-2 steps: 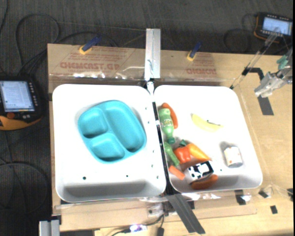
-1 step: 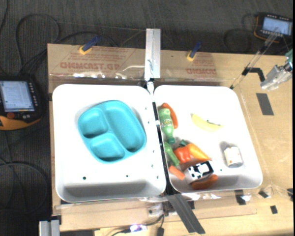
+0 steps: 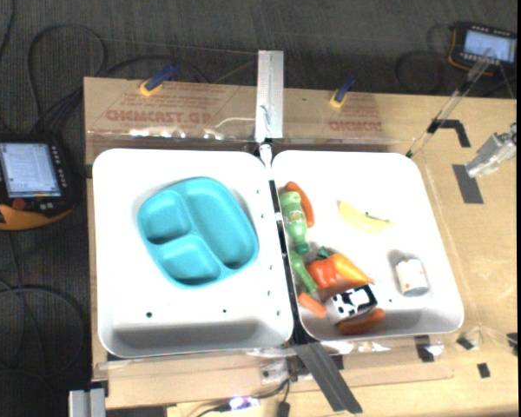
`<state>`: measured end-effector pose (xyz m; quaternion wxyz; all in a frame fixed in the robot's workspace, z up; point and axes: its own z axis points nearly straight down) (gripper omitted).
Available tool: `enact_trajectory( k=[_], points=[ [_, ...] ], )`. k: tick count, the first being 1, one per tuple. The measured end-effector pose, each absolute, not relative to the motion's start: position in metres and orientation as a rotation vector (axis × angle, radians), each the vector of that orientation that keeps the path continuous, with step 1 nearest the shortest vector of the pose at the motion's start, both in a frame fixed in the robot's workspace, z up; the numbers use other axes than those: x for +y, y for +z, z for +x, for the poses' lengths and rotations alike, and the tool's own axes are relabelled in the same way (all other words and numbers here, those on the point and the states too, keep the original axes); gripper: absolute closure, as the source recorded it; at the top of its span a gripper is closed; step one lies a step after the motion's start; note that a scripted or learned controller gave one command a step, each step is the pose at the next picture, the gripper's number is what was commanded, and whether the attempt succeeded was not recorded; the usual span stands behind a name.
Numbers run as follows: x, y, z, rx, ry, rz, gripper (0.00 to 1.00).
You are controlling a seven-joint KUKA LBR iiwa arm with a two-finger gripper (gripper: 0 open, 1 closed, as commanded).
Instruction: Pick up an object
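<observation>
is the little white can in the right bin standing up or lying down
Lying down: the can rests on its side on the right bin's floor.

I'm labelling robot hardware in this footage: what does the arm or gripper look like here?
At the view's right edge, above the tan bench, a small part of the gripper is in sight: pale silvery grey, angular and metallic-looking. It is too small to make out markings or cables on it.
</observation>
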<state>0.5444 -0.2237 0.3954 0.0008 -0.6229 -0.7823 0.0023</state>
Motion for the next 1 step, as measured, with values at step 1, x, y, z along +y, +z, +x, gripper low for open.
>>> enact_trajectory(
  k=[1],
  points=[
    [-0.1878, 0.4233, 0.5456, -2.437, 0.002, -1.983, 1.0]
  ],
)
